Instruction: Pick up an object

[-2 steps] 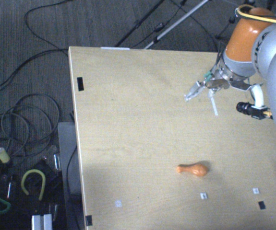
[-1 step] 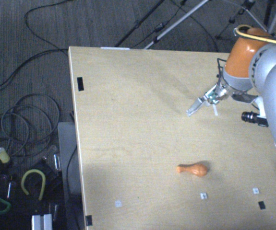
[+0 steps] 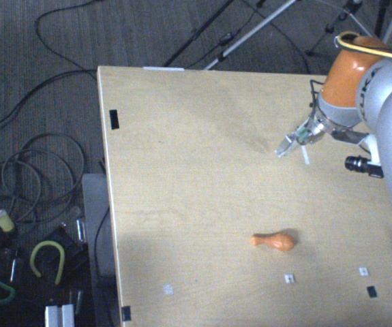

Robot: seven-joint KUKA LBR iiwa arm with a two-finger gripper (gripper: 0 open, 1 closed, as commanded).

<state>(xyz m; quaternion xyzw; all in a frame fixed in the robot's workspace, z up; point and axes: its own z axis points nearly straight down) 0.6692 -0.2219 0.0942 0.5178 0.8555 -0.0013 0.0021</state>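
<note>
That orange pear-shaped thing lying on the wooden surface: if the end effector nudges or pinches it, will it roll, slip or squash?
The orange object has a rounded bulb and a narrow neck, so a push would probably roll or swing it rather than slide it. It looks small and likely light. Its smooth curves may let it squirt out of a pinch. Stiffness cannot be judged. The end effector is well apart from it.

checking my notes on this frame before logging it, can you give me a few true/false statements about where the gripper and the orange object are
1. The orange object lies on the tan bench top. True.
2. The gripper holds the orange object. False: the object lies apart from it, nearer the view's bottom edge.
3. The arm comes in from the view's left. False: from the right.
4. Cables lie on the floor left of the bench. True.
</note>
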